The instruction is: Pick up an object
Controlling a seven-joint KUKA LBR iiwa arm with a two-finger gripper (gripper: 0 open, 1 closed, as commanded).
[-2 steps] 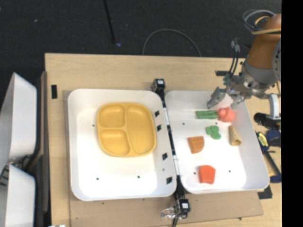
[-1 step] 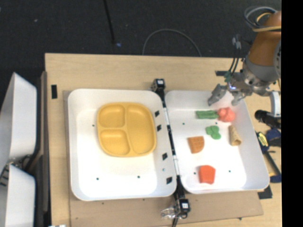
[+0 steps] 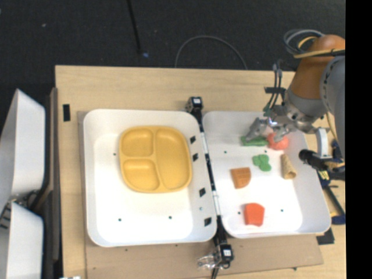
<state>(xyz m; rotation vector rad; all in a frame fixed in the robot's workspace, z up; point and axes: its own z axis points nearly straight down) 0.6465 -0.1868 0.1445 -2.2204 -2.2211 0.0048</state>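
Observation:
My gripper (image 3: 260, 132) hangs low over the far part of the right bin (image 3: 229, 127). A red-pink piece (image 3: 279, 142) lies just to its right, and a thin green sliver (image 3: 252, 142) peeks out beneath it. Closer to the front lie a green toy (image 3: 261, 162), an orange block (image 3: 240, 176), a tan cork-like stick (image 3: 288, 167) and a red block (image 3: 253, 213). None of them can be seen held by the gripper.
The left bin (image 3: 99, 214) carries a yellow three-part plate (image 3: 155, 158). A raised divider with black clips (image 3: 204, 173) separates the two bins. The grey arm with its orange band (image 3: 311, 77) enters from the upper right.

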